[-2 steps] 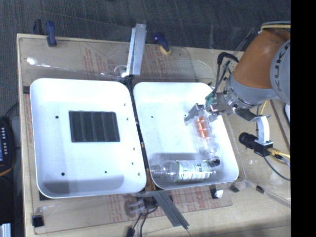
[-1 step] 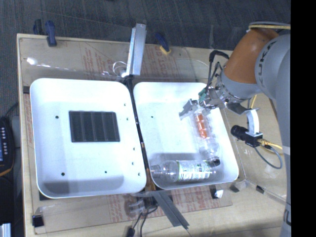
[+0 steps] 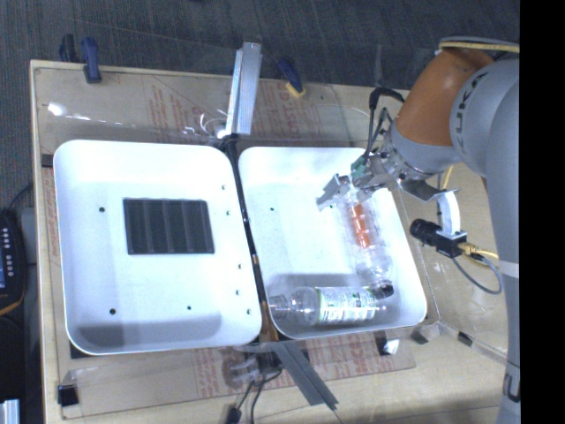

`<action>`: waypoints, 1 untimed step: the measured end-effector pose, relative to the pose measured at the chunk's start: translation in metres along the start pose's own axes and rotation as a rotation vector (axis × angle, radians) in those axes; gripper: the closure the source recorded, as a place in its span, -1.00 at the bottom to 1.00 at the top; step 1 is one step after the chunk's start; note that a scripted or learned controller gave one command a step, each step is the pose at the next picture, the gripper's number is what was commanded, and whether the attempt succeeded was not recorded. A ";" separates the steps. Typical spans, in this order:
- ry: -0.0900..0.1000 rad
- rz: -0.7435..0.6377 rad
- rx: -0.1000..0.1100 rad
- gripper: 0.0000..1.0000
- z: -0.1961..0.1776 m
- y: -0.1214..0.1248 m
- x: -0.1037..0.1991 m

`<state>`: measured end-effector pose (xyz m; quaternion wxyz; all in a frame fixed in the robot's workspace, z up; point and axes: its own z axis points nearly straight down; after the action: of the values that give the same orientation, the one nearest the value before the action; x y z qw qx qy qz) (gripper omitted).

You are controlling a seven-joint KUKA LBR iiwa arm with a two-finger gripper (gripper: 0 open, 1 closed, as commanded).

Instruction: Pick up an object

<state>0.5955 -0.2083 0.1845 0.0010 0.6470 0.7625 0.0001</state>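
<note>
In the right bin [image 3: 291,237] lie two clear plastic bottles. One with an orange label [image 3: 364,232] runs from the upper middle down toward the bin's right wall. The other [image 3: 331,304], with a pale label and a dark cap, lies along the front wall. My gripper [image 3: 339,189] hangs low in the upper right part of this bin, right at the upper end of the orange-labelled bottle. I cannot tell whether it touches the bottle. A dark ribbed rectangular block [image 3: 168,226] lies flat in the left bin [image 3: 88,299].
The grey arm with its orange band [image 3: 433,104] reaches in over the right bin's far right corner. A cable and a small black unit [image 3: 433,234] hang beside the right wall. A metal bar [image 3: 244,87] stands behind the bins' divider.
</note>
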 end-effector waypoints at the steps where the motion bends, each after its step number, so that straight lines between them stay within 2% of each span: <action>1: 0.001 -0.048 0.002 -1.00 -0.015 0.011 -0.002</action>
<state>0.6064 -0.2089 0.1995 -0.0001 0.6283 0.7779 -0.0005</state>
